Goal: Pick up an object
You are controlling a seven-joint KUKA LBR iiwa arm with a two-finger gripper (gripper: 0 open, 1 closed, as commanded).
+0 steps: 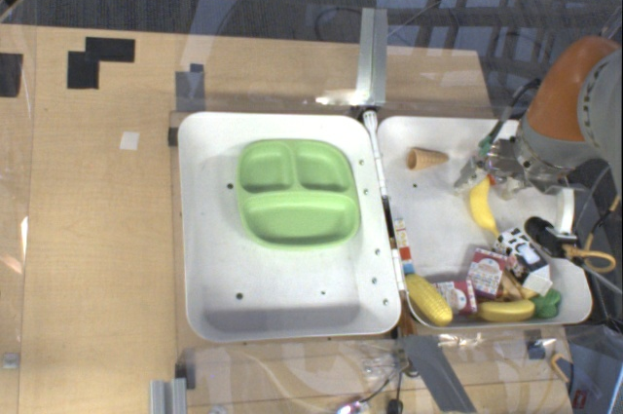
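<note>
The right bin (428,207) is taken as the landmark. In its upper part, near its right wall, the hand (484,170) is seen just above the upper end of a banana (482,204). The step is judged to be the descent for a grasp: the hand should be centred across the banana, lowered fully, and only then closed. Whether the fingers are spread or pressed together cannot be told. Nothing is seen held.

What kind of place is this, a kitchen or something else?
Probably a robot lab, not a kitchen. A grey and orange arm reaches over two white bins on a wooden bench. Toy food, such as a banana and corn, lies in the right bin, and a green plate in the left.
</note>
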